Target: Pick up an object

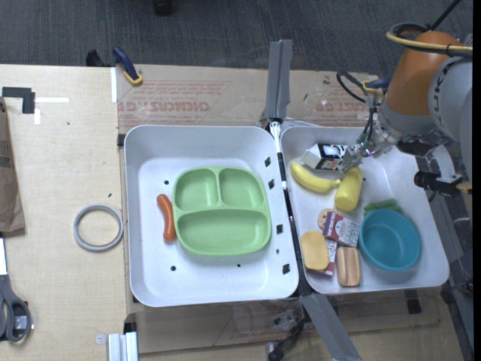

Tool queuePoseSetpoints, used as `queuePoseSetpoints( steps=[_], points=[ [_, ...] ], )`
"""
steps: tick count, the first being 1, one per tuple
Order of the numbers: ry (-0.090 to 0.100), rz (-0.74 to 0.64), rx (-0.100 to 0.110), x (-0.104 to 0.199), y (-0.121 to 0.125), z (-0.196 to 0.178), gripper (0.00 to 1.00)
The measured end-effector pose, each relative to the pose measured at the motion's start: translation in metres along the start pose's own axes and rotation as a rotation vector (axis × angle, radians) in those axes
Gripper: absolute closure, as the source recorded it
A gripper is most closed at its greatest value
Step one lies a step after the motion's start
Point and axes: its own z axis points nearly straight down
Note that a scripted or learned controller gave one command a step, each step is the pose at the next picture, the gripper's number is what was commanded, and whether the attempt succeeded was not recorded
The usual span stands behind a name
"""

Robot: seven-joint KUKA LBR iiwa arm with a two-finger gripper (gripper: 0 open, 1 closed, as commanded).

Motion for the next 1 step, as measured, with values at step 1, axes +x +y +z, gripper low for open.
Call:
queuePoseSetpoints(
  steps=[1],
  points=[
    [-0.003,-0.001,-0.007,0.0,0.002,-0.0009,0.0]
  ],
)
